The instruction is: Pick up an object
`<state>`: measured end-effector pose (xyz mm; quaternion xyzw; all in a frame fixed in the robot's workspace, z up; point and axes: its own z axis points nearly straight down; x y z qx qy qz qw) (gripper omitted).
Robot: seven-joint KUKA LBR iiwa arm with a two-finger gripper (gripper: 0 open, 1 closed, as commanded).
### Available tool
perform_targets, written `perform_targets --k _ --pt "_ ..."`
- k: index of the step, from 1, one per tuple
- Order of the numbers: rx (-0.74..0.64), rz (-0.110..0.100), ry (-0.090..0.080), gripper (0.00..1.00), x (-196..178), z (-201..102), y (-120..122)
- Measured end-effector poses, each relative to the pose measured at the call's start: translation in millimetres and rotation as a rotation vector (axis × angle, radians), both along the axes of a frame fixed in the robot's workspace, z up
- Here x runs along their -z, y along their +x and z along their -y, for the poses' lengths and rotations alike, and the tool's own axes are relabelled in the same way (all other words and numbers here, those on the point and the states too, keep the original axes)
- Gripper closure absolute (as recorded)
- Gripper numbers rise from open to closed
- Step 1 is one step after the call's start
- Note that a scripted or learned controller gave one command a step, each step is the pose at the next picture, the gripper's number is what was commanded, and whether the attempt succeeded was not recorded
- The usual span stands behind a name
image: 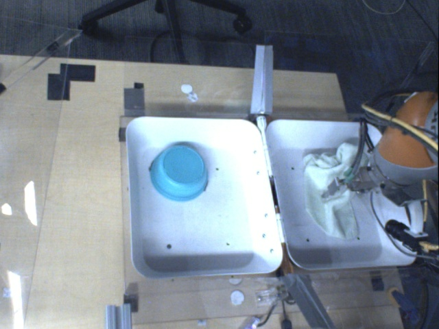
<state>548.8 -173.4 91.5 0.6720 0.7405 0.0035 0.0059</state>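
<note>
Two white bins are sitting side by side on the bench (82, 218), meeting along a seam near the middle of the view. A blue bowl (179, 171) is resting in the left bin (206, 252), toward that bin's 10 o'clock corner, well apart from its walls and from everything else. A crumpled white cloth (330, 196) is lying in the right bin (295, 142), spreading from about the bin's centre down toward 5 o'clock. The arm (405, 142) is reaching in from 3 o'clock, its orange band showing above the wrist, with cables looping around it. The gripper (346, 182) is hanging low over the cloth's right side, at the cloth's 3 o'clock edge, and its tips are appearing to touch or press into the folds. How far apart the fingers are standing I cannot tell, since the tips are blurring into the pale fabric, and I cannot tell whether any cloth is caught between them. A grey metal bar (261, 81) is standing at 12 o'clock from the seam between the bins. Black tape marks (68, 79) are lying on the bench toward 10 o'clock, and the legs of a black chair base (164, 5) are spreading over the dark floor at 12 o'clock beyond the bench.
</note>
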Motion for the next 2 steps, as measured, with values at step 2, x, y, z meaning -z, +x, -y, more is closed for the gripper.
perform_targets --k 2 --pt "-0.09 -0.009 0.0 1.0 -113 -13 70"
